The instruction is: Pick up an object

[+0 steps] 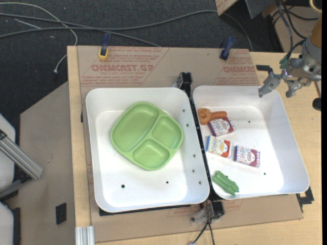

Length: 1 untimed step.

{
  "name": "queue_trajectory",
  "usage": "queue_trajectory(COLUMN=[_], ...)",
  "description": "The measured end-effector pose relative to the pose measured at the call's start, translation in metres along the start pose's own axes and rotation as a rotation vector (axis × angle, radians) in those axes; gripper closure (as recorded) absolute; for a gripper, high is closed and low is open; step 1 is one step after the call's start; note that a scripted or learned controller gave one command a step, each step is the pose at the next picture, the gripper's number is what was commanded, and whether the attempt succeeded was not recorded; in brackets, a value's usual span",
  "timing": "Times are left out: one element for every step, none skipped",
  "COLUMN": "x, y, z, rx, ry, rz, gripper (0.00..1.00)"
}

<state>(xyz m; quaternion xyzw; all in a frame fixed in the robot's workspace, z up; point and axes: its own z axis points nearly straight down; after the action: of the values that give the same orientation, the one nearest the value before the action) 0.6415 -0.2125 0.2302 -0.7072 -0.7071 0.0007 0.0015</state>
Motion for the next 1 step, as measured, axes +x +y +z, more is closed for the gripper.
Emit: queue_trajectory(x=[0.0000], y=[0.0008], z=[-0.0016], rx=[-0.003], ry=[-0.001], rz=[-0.001], gripper=[0.00])
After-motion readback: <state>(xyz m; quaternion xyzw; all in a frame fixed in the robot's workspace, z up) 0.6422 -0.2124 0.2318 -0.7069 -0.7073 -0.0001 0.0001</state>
